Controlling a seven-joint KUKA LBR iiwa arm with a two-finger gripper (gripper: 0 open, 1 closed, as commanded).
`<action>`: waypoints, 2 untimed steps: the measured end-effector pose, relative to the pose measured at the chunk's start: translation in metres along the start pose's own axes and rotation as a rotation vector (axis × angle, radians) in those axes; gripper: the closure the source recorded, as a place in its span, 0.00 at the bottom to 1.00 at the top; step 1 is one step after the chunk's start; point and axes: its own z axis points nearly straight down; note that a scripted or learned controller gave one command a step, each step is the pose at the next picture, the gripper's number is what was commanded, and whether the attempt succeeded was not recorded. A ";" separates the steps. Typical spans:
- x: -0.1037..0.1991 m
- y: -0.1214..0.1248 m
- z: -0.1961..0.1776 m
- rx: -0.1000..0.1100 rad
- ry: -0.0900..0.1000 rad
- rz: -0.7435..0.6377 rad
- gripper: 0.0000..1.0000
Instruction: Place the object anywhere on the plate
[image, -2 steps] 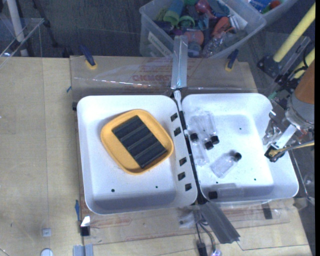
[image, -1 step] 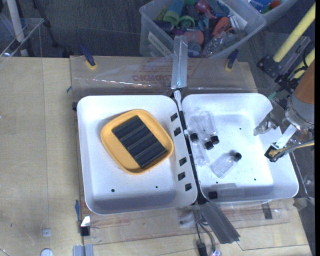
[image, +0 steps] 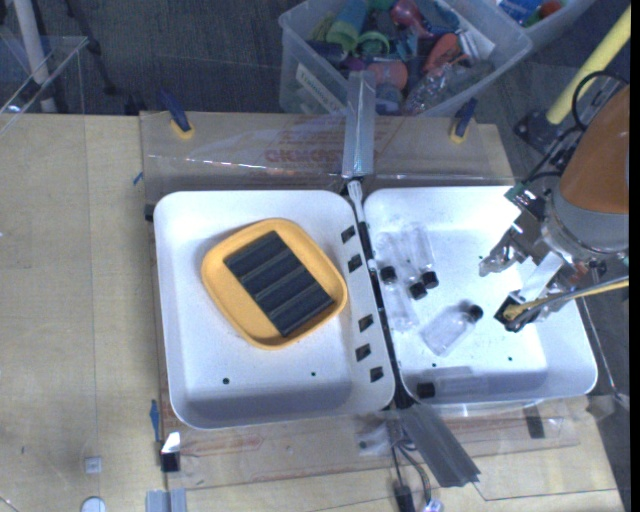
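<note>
Gripper (image: 503, 262) hangs over the right bin (image: 572, 368), at about 3 o'clock of that bin, near its right wall; whether it is open or closed cannot be told from this angle; nothing seen held in it; grey arm with orange band (image: 605, 160) comes in from 2 o'clock.

Nearest thing: a clear bottle (image: 445, 328) with a black cap, lying on its side on the bin floor at roughly 8 o'clock from the gripper, apart from it; further toward 9 o'clock a loose cluster of clear vials (image: 410, 246) and small black caps (image: 424, 282), close to the divider (image: 362, 262) between the bins; no label readable on any of them.

Left bin (image: 200, 385): yellow plate (image: 222, 262) sits near its centre, corners turned at a slant; a black ribbed slab (image: 280, 283) lies flat on the plate, covering most of its middle, well apart from the gripper, toward 9 o'clock; which item is the task's object cannot be told for sure.

At 12 o'clock behind the bins: clear plastic sheet (image: 250, 150) with red print, too blurred to read; blue clamps (image: 179, 122) on its edge; clear tub (image: 400, 45) of mixed coloured items beyond; pale wooden bench (image: 70, 300) all round.
</note>
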 end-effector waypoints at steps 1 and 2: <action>0.008 -0.017 -0.013 -0.003 0.001 0.037 0.00; 0.017 -0.069 -0.034 0.000 -0.001 0.117 0.00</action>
